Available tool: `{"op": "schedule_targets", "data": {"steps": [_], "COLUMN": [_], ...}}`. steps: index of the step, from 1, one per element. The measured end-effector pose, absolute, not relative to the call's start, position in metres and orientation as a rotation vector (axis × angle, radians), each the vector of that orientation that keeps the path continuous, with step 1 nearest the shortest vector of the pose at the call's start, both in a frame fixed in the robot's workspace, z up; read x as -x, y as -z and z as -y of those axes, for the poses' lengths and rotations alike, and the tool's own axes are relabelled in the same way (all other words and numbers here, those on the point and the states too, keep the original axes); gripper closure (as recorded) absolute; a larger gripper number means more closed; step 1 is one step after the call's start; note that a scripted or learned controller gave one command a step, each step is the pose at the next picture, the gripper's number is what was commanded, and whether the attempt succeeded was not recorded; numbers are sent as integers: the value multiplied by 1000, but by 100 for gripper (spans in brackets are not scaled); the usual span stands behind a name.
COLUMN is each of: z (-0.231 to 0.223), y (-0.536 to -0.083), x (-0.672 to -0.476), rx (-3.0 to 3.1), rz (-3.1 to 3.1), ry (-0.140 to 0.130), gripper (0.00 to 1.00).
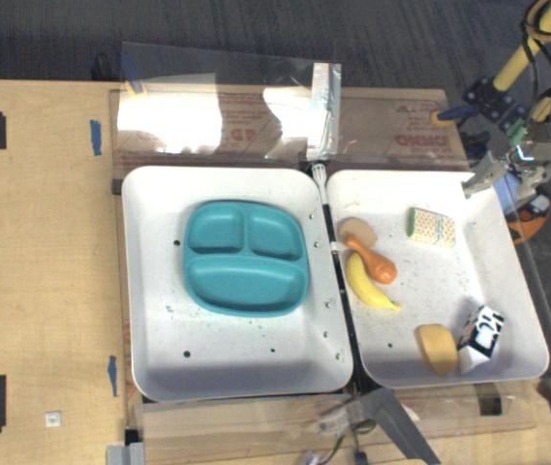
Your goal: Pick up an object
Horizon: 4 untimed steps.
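Two shallow white plastic bins sat side by side on the wooden surface (33,289). In the left bin (149,347) we counted one thing: a smooth teal plastic plate with three compartments (247,259). In the right bin (522,298) we counted five: one curved yellow banana (370,286), one orange carrot-shaped toy (372,261) with a tan rounded end, one speckled rectangular sponge (431,228), one tan rounded block (438,346) and one black-and-white patterned object (482,336). Beyond the right bin's far right corner hung the gripper (522,163); we could not tell its state.
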State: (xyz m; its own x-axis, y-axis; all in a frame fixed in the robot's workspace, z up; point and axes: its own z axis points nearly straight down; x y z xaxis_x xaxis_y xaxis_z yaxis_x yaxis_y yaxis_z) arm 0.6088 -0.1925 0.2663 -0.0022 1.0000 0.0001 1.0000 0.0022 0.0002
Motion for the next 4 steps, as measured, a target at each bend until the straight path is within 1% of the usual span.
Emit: {"op": "schedule_targets", "data": {"steps": [1,2,3,4], "z": [146,147,164,170], "y": [-133,-149,-91,-232], "x": [-531,-535,-521,-491], "rx": [-2161,-2152,-2094,-1750], "rz": [-2295,-2285,-2341,-2597], "ry": [8,-4,-1,-5], "gripper": [0,100,100,100]}}
